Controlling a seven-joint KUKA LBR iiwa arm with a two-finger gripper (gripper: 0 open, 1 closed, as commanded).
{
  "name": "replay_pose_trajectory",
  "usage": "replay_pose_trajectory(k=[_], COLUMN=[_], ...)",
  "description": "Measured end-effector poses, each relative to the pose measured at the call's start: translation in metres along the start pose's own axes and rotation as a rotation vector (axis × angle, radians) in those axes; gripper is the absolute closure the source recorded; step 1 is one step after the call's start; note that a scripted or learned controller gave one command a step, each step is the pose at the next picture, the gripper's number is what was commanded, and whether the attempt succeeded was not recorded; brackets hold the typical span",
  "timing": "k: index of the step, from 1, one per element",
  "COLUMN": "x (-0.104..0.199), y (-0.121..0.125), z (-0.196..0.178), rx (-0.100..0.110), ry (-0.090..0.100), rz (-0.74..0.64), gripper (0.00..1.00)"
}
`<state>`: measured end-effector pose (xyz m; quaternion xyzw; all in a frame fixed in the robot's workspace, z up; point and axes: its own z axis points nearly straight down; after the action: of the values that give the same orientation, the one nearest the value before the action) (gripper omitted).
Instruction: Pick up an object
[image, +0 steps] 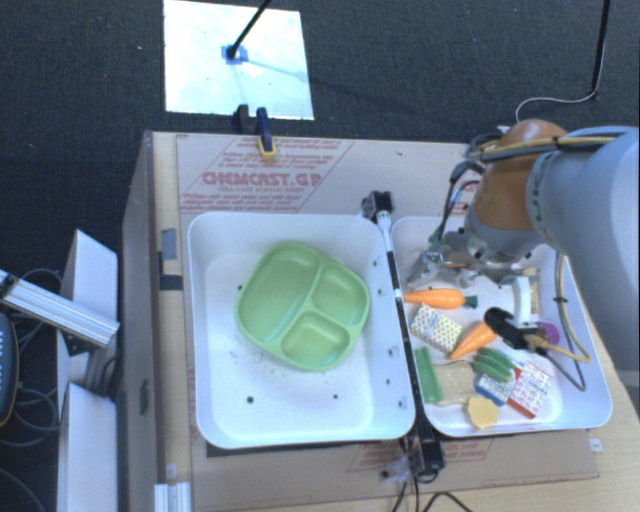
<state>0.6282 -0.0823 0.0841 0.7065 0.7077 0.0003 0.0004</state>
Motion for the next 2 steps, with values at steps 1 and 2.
replay_pose_trajectory(k=[1,2], x=[-0.0126,-0.0035], y=[0.0411,0.0409], z=[-0.0011,-0.0007], rx=[-0.002,-0.001], ry=[0.000,0.000], rz=[-0.003,-0.003], gripper=[0.00,0.00])
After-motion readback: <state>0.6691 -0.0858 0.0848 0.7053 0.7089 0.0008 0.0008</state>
